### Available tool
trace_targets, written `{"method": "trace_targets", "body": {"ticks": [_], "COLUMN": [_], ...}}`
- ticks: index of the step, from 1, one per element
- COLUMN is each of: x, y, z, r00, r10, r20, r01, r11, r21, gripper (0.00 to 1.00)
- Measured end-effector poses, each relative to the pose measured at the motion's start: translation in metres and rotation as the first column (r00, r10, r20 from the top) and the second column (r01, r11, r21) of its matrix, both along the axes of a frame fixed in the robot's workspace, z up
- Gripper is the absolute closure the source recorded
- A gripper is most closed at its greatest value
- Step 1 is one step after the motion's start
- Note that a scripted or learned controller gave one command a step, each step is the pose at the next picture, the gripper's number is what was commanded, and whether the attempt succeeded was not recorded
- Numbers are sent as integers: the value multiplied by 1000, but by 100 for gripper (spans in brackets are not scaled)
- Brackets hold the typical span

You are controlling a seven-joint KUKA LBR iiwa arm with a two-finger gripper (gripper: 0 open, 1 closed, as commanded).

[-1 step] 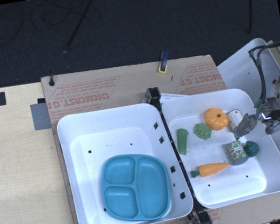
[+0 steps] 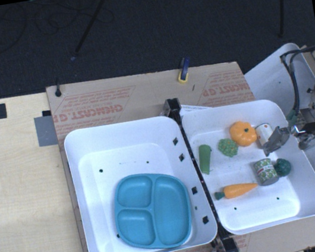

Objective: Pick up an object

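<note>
Though low over right bin (image 2: 263, 209), tool (image 2: 274, 139) near pumpkin (image 2: 243, 133)

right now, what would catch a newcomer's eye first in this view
The blue divided plate stands out most, lying alone in the left bin. Next come the bright toy foods in the right bin: an orange pumpkin near the back and a carrot lying toward the front.
</note>
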State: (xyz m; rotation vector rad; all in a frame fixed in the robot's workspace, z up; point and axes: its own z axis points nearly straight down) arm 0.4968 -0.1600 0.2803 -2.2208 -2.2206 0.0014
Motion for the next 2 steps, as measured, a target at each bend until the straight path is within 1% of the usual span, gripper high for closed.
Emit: {"method": "trace_targets", "body": {"ticks": [1,2], "x": [-3,-7], "y": [1,-5], "z": [-63,-109], "r00": [1000,1000], "r10": [0,0], "r20": [-6,-5], "r01": [0,0], "r11": [1000,1000], "r21": [3,2], "gripper": [0,0]}}
